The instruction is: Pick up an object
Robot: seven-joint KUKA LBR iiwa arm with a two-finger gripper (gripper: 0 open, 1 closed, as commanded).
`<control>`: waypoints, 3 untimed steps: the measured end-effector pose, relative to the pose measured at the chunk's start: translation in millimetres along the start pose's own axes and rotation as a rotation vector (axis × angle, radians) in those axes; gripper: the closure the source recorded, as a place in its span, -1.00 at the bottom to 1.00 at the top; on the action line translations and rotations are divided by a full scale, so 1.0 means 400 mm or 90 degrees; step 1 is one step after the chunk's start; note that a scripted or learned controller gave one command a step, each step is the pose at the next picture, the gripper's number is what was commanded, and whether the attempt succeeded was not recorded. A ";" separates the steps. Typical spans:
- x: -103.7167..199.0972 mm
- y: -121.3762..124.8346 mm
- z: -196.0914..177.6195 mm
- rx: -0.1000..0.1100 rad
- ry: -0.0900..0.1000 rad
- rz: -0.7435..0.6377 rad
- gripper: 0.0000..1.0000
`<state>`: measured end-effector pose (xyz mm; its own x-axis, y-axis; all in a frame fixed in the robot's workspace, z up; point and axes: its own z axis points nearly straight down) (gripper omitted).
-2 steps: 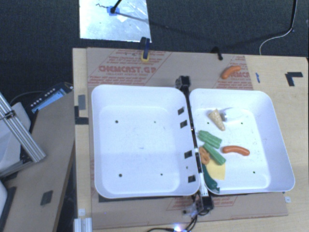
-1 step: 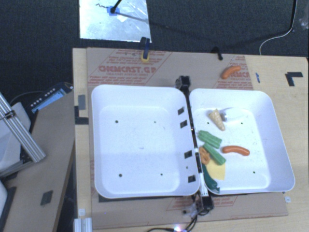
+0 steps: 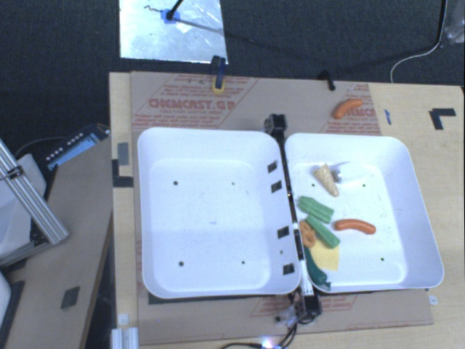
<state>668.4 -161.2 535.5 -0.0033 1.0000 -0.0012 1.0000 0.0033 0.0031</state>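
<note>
Bench (image 3: 450, 195) seen from above at a slant, tan wood, covered in the middle by a cardboard sheet (image 3: 196, 100) printed with red lettering. On the sheet I see two shallow white bins side by side, joined along a seam by a row of black clips (image 3: 280, 187).

Left bin (image 3: 211, 209): white floor with a few small dark dots.

Right bin (image 3: 407, 217): the things to pick all lie in its left half, close to the seam. From the top of that cluster downward:
- a cream cone-shaped piece (image 3: 327, 179), with a pale, translucent item just beside it that I cannot identify;
- two green sticks (image 3: 320, 220) lying at a slant, touching each other;
- an orange sausage (image 3: 354, 226) just right of the sticks;
- a small orange piece (image 3: 307, 233) against the seam wall;
- a yellow slice (image 3: 327, 258) under the end of the lower green stick;
- a dark green scrap (image 3: 317, 276) at the bin's lower left corner.

A second sausage (image 3: 347, 107) rests outside the bins, on the cardboard above the right bin. A yellow and blue clamp (image 3: 217, 75) grips the top edge of the cardboard.

Room: dark carpet (image 3: 58, 49) across the top of the frame, with a shiny metal plate (image 3: 171, 20) at upper left and a white cable (image 3: 418, 53) at upper right. An aluminium rail (image 3: 25, 202) crosses the left edge.

Whether the claw is released or clenched I cannot tell.
</note>
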 end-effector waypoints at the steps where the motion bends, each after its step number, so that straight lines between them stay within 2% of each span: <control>1: 0.028 0.000 0.000 0.000 0.000 0.000 1.00; 3: 0.088 0.000 0.000 0.000 0.000 0.000 1.00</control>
<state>668.4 -126.1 535.4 -0.0032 1.0000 -0.0013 1.0000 0.0032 0.0033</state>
